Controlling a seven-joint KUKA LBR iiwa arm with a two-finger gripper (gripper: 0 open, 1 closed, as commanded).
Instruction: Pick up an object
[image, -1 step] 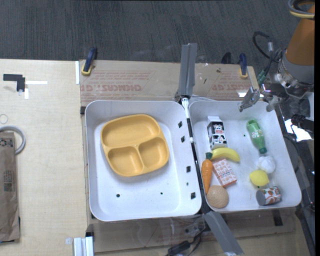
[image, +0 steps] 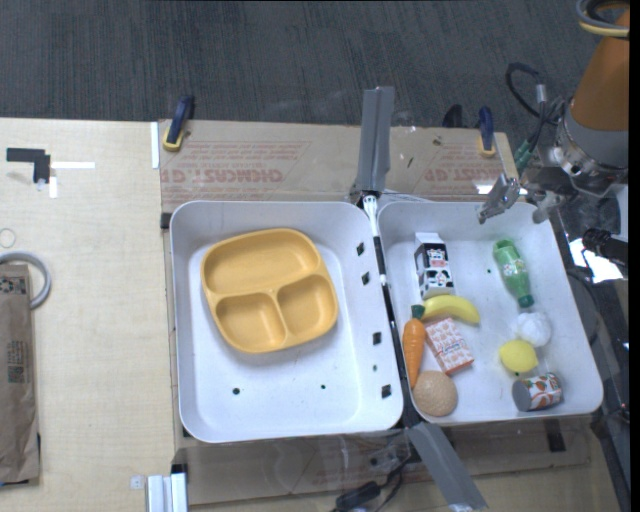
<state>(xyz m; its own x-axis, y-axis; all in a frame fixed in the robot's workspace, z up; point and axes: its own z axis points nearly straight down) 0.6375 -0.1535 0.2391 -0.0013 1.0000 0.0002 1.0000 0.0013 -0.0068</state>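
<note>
Nearest in the right bin (image: 585, 350) sit a round brown bun (image: 435, 394) and a small can (image: 538, 392) on its side. Behind them lie a lemon (image: 517, 356), a white crumpled ball (image: 531, 327), a red carton (image: 449, 347), and an orange carrot (image: 413, 349) with its tip pointing near. Farther back are a banana (image: 451, 309), a green bottle (image: 513, 272) lying lengthwise, and a milk carton (image: 433, 264). The left bin (image: 190, 330) holds a yellow divided plate (image: 268, 290). The claw (image: 513, 192) hangs over the right bin's far rim; I cannot tell how it stands.
</note>
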